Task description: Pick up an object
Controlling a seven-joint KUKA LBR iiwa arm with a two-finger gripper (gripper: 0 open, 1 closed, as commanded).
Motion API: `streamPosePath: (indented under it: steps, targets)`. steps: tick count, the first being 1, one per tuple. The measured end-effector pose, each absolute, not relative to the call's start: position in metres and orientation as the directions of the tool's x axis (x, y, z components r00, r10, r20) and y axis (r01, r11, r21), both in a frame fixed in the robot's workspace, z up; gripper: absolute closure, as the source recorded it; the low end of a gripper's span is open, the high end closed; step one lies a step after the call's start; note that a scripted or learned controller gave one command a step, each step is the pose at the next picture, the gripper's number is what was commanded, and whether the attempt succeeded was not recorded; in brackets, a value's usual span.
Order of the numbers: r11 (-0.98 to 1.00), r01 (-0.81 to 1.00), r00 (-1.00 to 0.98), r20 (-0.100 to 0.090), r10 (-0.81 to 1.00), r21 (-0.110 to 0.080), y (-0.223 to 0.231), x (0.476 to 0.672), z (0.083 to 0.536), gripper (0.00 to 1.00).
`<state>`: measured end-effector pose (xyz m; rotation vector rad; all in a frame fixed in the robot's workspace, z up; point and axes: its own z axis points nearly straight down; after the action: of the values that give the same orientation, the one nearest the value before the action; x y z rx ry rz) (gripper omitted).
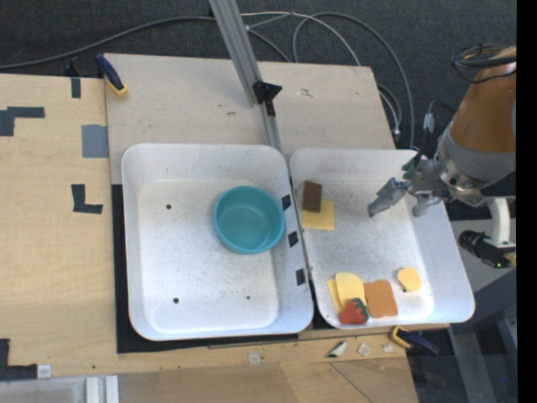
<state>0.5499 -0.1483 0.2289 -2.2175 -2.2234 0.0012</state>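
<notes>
My gripper (401,204) hangs over the right bin (440,250), near its upper right side, with its two fingers spread and nothing between them. Left of it, by the bin's left wall, a brown block (312,195) rests against a yellow flat piece (319,217). At the bin's front lie a yellow piece (347,288), an orange flat piece (380,298), a small red and green item (354,311) and a small yellow-orange piece (409,280). A teal bowl (247,218) stands in the left bin (159,250).
A metal pole (239,44) slants down to the bins' shared back corner. Cables (352,32) loop across the dark floor behind the bench. A blue and yellow clamp (111,75) sits at the board's back left corner.
</notes>
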Motion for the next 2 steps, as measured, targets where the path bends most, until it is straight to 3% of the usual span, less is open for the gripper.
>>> streamPosePath:
  steps: [1,2]
  targets:
    - [0.002,1.0,-0.002,0.0,1.0,-0.001,-0.148,0.55,0.229,0.0]
    - [0.001,1.0,-0.001,0.001,1.0,-0.008,-0.153,0.547,0.166,0.0]
